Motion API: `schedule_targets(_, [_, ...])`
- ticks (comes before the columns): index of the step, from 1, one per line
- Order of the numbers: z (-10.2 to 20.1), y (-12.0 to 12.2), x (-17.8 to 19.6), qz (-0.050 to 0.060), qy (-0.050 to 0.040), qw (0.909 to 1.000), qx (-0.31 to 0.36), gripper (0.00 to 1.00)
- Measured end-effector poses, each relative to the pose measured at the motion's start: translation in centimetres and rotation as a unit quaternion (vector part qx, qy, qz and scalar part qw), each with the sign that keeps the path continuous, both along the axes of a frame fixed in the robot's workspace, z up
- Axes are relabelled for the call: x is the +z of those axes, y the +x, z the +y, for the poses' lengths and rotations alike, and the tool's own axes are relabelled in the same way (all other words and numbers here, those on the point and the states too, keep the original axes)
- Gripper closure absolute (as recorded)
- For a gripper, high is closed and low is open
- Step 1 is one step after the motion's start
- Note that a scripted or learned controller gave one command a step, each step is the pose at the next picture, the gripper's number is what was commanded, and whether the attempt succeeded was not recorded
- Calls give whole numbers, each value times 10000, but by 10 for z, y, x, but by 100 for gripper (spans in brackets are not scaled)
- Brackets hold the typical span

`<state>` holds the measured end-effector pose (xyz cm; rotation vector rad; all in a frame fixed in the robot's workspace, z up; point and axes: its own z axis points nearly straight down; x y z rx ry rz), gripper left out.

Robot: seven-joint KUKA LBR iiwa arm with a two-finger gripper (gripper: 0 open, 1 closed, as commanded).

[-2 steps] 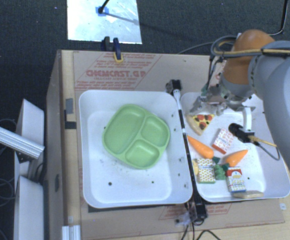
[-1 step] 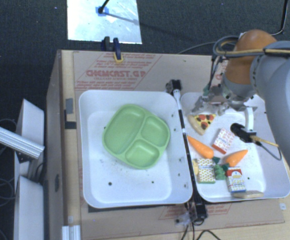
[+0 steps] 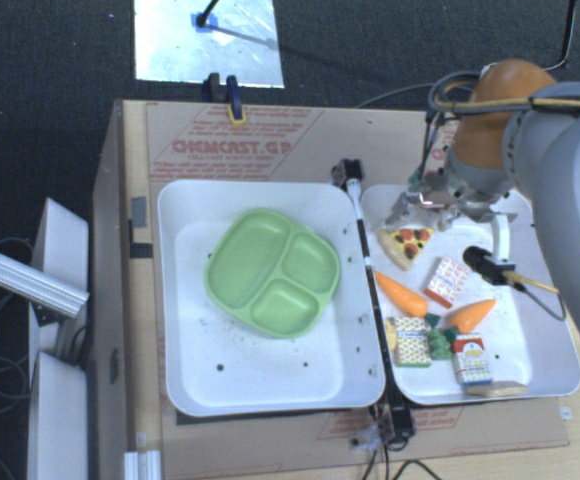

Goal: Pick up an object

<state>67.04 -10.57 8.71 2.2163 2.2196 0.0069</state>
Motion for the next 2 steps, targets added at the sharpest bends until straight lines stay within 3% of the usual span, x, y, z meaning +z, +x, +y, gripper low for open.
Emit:
schedule_targets(1, [19,0,0,3,-18,10000,12,0])
schedule_targets(2, [19,0,0,3,-19,10000,10,0])
